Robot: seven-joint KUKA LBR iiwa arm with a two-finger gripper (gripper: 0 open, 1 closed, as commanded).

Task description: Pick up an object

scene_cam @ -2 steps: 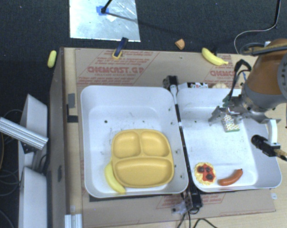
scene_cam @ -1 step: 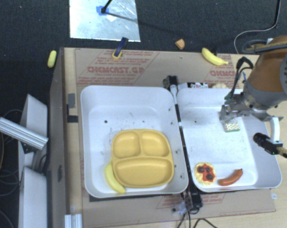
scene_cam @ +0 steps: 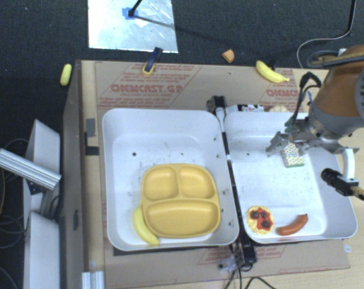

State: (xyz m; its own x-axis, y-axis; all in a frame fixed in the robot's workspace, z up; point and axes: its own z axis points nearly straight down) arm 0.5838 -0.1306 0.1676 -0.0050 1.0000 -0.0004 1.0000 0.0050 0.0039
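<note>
Camera view, looking down on the bench [scene_cam: 85, 179].

- Left bin [scene_cam: 118, 161]: holds a yellow divided plate [scene_cam: 180, 198] with three compartments, set toward the near edge. A yellow banana [scene_cam: 143, 226] lies against the plate's near-left rim, touching it.
- Right bin [scene_cam: 272, 179]: holds a small round pizza toy [scene_cam: 260, 219] with red topping near the front edge, and a reddish sausage [scene_cam: 292, 224] just beside it to the right, apart from it. A small checked packet [scene_cam: 292, 156], pale with green dots, sits in the far right part of this bin.
- Arm [scene_cam: 344, 95]: grey with an orange band, reaching in from the right over the far right corner of the right bin. The gripper [scene_cam: 288, 144] hangs low over the checked packet; the packet shows right at its tip. Whether the jaws are apart, together, or clamped on the packet cannot be told at this angle.
- Cardboard sheet [scene_cam: 169, 86] under both bins, printed with red lettering.
- Outside the bins: a second banana [scene_cam: 271, 72] on the far edge of the cardboard; a small orange piece [scene_cam: 228, 55] on the dark floor [scene_cam: 25, 29] beyond; a small yellow piece [scene_cam: 65, 74] off the far left corner; a shiny foil sheet [scene_cam: 133, 17] on the floor.
</note>
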